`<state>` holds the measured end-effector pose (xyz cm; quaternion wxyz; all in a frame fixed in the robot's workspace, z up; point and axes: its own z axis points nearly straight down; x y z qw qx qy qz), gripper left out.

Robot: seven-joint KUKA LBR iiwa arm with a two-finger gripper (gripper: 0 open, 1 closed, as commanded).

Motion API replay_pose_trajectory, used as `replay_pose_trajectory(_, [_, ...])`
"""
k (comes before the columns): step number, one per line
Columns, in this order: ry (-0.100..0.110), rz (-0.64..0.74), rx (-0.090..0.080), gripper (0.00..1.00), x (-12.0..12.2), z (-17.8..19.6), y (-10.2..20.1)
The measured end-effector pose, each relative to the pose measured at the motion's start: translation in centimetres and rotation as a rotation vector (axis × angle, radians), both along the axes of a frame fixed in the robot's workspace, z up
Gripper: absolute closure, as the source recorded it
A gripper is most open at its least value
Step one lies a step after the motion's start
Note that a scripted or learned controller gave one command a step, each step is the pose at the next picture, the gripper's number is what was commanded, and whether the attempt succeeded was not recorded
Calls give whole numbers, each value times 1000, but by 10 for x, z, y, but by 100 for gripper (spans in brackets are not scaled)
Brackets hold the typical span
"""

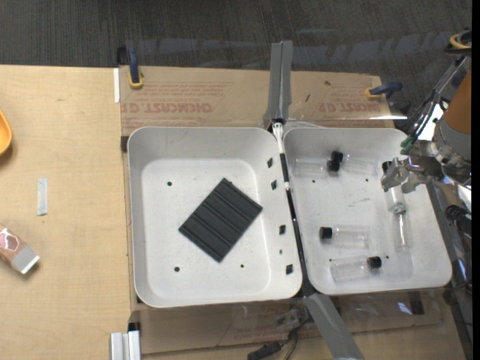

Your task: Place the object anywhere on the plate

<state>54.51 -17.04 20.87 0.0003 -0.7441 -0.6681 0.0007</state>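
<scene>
White right bin point(442, 276), claw point(395, 193) above clear vial point(400, 223).

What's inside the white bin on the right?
The right bin holds clear vials with black caps. The gripper hangs over another; whatever lies under it is covered.

The arm point(456, 130) shows at the right edge as a rounded grey body with an orange band across it, and thin pale cables with a small green piece run along its left side. Below that sits a boxy wrist block in grey and silvery metal with dark fittings. From it reaches the gripper point(395, 180), a slim assembly of pale, shiny metal parts with darker joints, small against the bulk behind it.
</scene>
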Motion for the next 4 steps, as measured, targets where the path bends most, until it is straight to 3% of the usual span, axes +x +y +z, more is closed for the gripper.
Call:
replay_pose_trajectory(1, [1, -109, -1, 100, 92, -4, 79])
replay_pose_trajectory(2, [0, 17, -2, 100, 114, 19, 119])
replay_pose_trajectory(3, [3, -83, -2, 100, 113, 2, 203])
replay_pose_trajectory(4, [3, 52, -1, 100, 66, -18, 167])
